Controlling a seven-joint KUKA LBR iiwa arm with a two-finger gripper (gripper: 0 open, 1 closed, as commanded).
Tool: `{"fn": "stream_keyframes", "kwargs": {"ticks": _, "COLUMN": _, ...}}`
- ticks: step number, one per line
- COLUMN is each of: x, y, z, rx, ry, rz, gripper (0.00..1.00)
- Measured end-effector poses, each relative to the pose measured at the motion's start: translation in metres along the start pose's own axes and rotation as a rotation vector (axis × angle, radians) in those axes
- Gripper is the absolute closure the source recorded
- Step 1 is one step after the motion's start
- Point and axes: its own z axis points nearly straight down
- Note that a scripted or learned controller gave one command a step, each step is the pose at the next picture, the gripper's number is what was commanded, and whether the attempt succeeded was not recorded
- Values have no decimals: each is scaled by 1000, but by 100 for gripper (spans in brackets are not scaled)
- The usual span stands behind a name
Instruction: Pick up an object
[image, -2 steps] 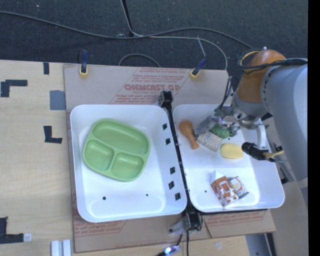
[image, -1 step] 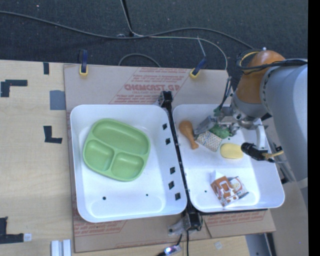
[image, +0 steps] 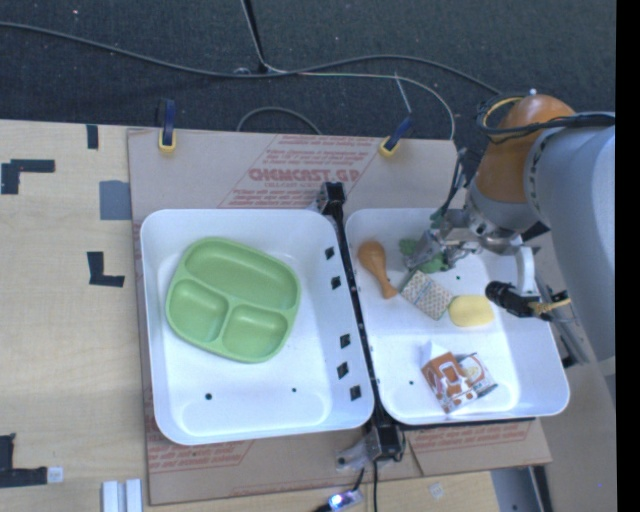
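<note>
Objects to pick: four loose things and a green item lie in the right bin (image: 540, 395), well apart from the left bin (image: 160, 300).
Green item (image: 418, 247): near the far edge of the right bin, directly under the jaws (image: 437, 247).
Jaws: lowered over the green item at the bin's far side; whether they are spread or pressed together, I cannot tell.
Wooden drumstick-shaped piece (image: 377, 265): just left of the green item, by the divider.
Patterned pad (image: 428, 295): near the bin's middle, touching the yellow lump (image: 471, 311).
Orange-and-white packet (image: 456, 379): near the front edge.
Green divided plate (image: 233, 299): alone in the left bin.
Surface (image: 60, 340): pale wood, carrying both bins on cardboard.
</note>
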Motion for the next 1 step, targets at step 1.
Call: {"fn": "stream_keyframes", "kwargs": {"ticks": 1, "x": 10, "y": 4, "z": -50, "rx": -2, "ry": 3, "rz": 0, "gripper": 100}}
